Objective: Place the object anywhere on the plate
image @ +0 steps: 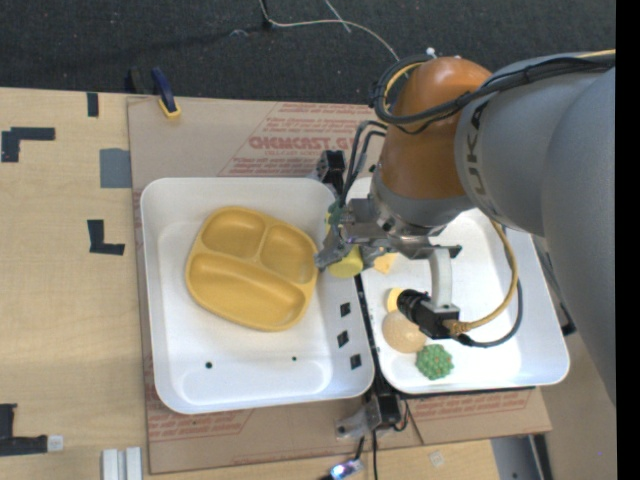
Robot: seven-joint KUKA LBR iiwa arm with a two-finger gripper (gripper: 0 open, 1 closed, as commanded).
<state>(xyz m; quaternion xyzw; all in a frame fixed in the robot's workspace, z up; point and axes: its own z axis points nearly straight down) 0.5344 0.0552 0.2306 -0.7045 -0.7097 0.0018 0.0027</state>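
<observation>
Tan wood-grain surface (60,298) carries a cardboard sheet (260,138) under both white bins; beyond it I see dark carpet (200,18). My claw (345,251) pinches a yellow object (347,264) over the divide between the bins, just beside the yellow sectioned plate (250,266) in the left bin (250,388). A green broccoli piece (434,361) lies in the right bin (520,358).

Yellow divided plate (250,266) lies tilted in the left bin — a small yellow object (347,264) just beside its right rim.
</observation>
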